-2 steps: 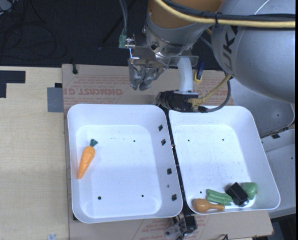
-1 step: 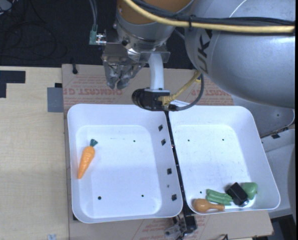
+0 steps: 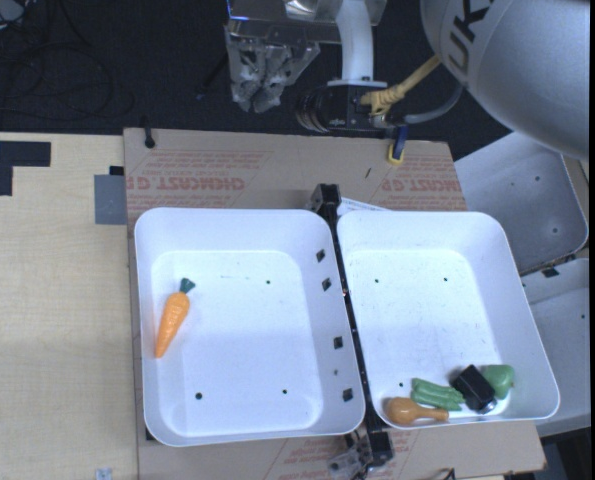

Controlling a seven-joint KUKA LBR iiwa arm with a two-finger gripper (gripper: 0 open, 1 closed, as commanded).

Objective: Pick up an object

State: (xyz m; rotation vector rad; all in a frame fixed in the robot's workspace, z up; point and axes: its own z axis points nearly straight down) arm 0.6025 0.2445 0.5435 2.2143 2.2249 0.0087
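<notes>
An orange toy carrot [image 3: 172,320] with a green top lies near the left wall of the left bin [image 3: 227,230]. In the front right corner of the right bin [image 3: 427,230] sits a cluster: a green pod [image 3: 436,393], a black block [image 3: 474,388], a green piece [image 3: 499,376] and a tan pear-shaped toy [image 3: 413,411]. My gripper [image 3: 267,76] hangs high at the top of the view, beyond the far edge of the bins, well away from every object. Nothing is seen in it.
Both bins rest on a brown cardboard sheet [image 3: 277,173] over a light wooden bench [image 3: 47,298]. A black clip strip [image 3: 339,318] joins the bins. The grey arm body [image 3: 517,38] fills the top right; cables [image 3: 407,88] hang beside the gripper.
</notes>
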